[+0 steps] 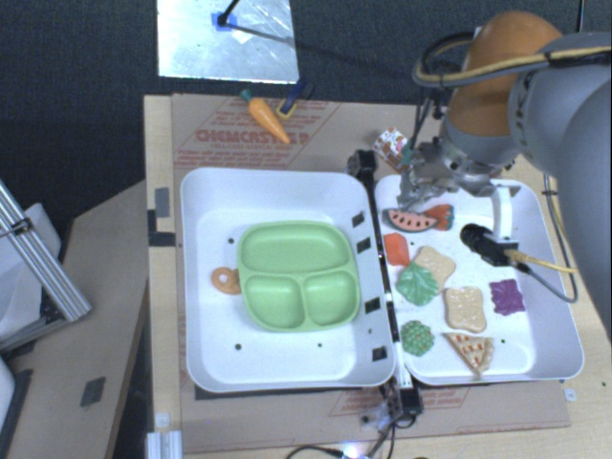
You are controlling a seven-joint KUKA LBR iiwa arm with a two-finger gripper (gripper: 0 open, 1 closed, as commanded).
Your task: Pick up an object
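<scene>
Camera view, arm: the grey arm with its orange band reaches in from the right and bends down over the far left part of the right bin

Camera view, gripper: the gripper hangs low at the far end of that bin, just above and behind the watermelon slice; whether its fingers are spread or closed I cannot tell, and nothing can be seen held in them

Camera view, likely target: the watermelon slice lies flat on the bin floor near the divider between the bins, with a small red piece touching its right end

Camera view, other food in the right bin: an orange piece, a lettuce leaf, two slices of bread, a purple piece, a green broccoli-like piece and a waffle wedge, all loose on the floor and close together

Camera view, left bin: the left bin holds a green divided tray and a small orange ring just beside the tray's left edge

Camera view, outside the bins: a toy carrot lies on the bench beyond the left bin

Step in hand: by my reading, the approach, with the gripper lined up near the watermelon slice and the grasp not yet made

Next move calls for: a short drop straight onto the slice, fingers astride its narrow width, then a firm close and a lift; the slice is thin and flat, so a shallow descent could close on nothing

Risk: the red piece touching the slice could be nudged or caught along with it
</scene>
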